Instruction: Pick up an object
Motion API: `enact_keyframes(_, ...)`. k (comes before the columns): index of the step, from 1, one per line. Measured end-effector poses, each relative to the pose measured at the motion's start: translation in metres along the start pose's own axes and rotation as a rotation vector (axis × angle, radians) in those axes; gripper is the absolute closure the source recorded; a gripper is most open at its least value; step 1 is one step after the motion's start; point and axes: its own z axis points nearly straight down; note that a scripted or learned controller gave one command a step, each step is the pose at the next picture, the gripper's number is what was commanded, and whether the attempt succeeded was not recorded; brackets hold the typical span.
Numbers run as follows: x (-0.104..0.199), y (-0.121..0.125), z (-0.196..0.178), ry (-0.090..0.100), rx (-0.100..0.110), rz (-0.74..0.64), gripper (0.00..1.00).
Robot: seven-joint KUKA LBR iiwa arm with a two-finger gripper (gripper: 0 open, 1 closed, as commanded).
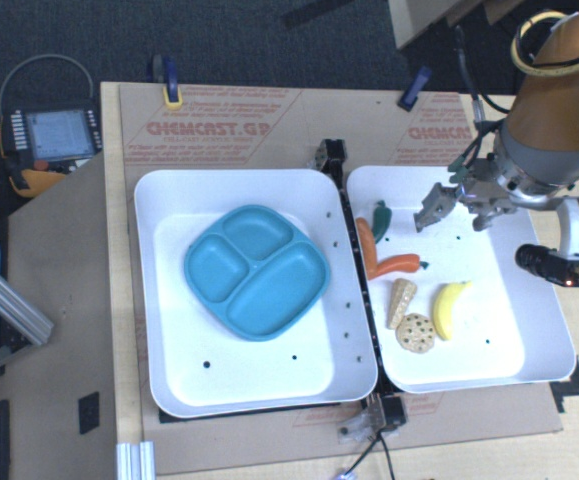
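My gripper [461,211] hovers over the upper part of the right bin [529,353], fingers spread apart with nothing between them. Below and left of it lie the food pieces: a green-topped carrot [368,240] against the bin's left wall, an orange chili [397,264], a tan bread wedge [401,300], a round cookie [416,332] and a yellow banana [450,309]. None of them touches the gripper.
The left bin [169,368] holds a blue divided plate [257,270]. A black clamp [330,154] sits at the top of the divider between the bins. The arm's grey and orange wrist [559,98] stands over the right bin's upper right corner.
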Motion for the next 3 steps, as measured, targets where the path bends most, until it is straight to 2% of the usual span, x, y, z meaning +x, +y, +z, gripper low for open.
enact_keyframes(1, 0.000, 0.001, -0.002, -0.001, -0.004, -0.001, 0.00)
enact_keyframes(3, 0.000, 0.000, 0.083, 0.001, 0.002, 0.001, 0.00)
